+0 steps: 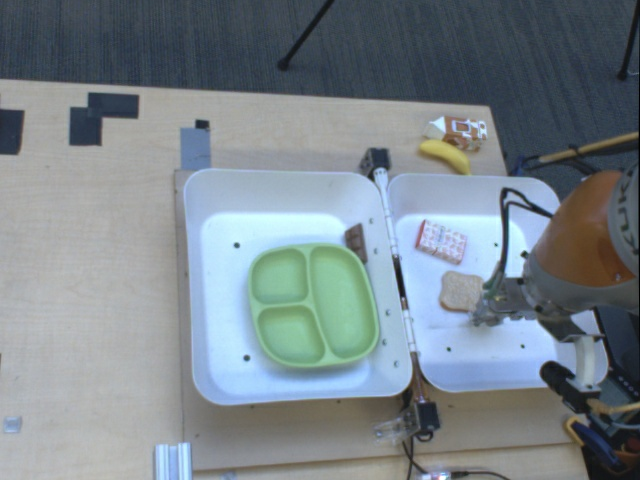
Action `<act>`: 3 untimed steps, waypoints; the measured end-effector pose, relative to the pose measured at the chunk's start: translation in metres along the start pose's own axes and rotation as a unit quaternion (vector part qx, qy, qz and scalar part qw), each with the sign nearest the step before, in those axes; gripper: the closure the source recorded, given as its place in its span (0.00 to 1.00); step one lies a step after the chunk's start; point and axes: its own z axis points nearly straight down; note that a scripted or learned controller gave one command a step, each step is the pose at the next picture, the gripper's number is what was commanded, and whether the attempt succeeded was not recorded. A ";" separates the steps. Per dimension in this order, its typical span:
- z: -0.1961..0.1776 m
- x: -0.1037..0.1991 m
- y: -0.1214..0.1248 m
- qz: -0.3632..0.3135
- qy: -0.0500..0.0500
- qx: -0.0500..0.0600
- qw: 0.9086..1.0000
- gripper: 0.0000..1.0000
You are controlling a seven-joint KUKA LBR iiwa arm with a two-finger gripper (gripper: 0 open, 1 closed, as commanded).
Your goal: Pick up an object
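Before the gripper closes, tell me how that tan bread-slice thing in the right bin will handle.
The tan slice lies flat on the right bin floor, so it probably won't roll. It looks thin and likely light, perhaps hard to get fingers under. It may slide when the gripper beside it nudges it.

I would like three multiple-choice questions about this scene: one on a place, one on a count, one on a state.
1. Where does the green tray lie?
A. left bin
B. right bin
C. on the bench outside the bins

2. How many compartments does the green tray have?
A. two
B. three
C. five

3. How does the slice of bread lie?
A. flat on the floor of the right bin
B. on the green tray
C. on the banana

Answers: 1 A, it fills the left bin. 2 B, three hollows show. 3 A, it lies flat beside the gripper.
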 end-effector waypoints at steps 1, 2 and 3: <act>0.000 0.000 0.000 0.000 0.000 0.000 1.000 0.00; -0.010 0.001 0.002 -0.001 0.000 -0.002 1.000 1.00; -0.010 0.001 0.002 -0.002 0.000 -0.001 1.000 0.00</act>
